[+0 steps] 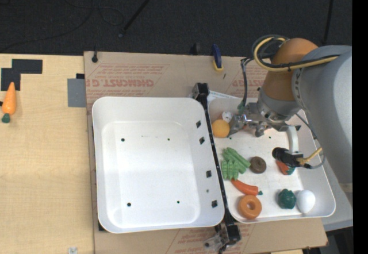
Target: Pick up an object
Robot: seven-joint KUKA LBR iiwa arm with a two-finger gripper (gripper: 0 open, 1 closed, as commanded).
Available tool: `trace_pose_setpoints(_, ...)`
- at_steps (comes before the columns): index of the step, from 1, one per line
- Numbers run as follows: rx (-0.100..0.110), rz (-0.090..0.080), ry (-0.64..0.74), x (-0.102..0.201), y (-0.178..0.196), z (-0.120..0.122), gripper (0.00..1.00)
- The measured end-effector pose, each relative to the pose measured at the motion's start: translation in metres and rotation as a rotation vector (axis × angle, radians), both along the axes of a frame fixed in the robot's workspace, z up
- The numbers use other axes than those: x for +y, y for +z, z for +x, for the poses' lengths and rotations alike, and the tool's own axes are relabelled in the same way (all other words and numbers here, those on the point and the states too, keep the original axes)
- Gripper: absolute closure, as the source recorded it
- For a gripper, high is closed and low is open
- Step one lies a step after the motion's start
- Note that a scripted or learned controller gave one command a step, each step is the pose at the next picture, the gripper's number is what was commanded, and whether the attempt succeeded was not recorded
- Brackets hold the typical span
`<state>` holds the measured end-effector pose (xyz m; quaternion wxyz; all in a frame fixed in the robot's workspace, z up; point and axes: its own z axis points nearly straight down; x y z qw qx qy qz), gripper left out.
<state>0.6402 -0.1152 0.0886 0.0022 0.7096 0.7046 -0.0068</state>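
**Gripper low over the right bin's far end, orange ball just beside it**

The orange ball (220,128) lies at the far left of the right bin (270,189), close against the wall shared with the other bin. The gripper (248,124) hangs just to the ball's right, low over the bin floor. From this angle I cannot tell whether it is open or closed, and nothing is visibly held in it.

Nearer the camera in the same bin lie the other toys:
- a green ribbed bunch (234,162) with a brown disc (257,164) just beside it
- a red-orange carrot shape (247,187), lying slantwise
- an orange ring (250,207) near the front rim
- a dark green lump (286,198) touching a white egg (306,201) in the front right corner
- a red-orange piece (286,169) by the right wall, partly hidden

The grey arm (328,92) comes in from the right, and its orange band (287,69) sits above the wrist.

The left bin (152,172) is separated from the right one by a row of black clips (208,173). Both bins rest on a cardboard sheet (144,77) with red print, and a blue clamp (217,56) is fixed to its far edge. The sheet lies on a pale wooden bench (46,178). On the bench, well apart from the bins, are a toy carrot (8,100), a grey square (75,92) and a black stepped mark (23,70). Beyond the bench is a dark floor (144,6) crossed by cables.
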Motion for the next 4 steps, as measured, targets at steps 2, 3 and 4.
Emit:
trace_pose_setpoints(2, 0.003, 0.017, 0.005, -0.039, -0.002, -0.075, 0.0)
trace_pose_setpoints(3, -0.006, 0.014, 0.013, 0.032, -0.001, -0.035, 0.0)
trace_pose_setpoints(4, -0.001, 0.013, 0.005, -0.019, -0.001, -0.067, 0.0)
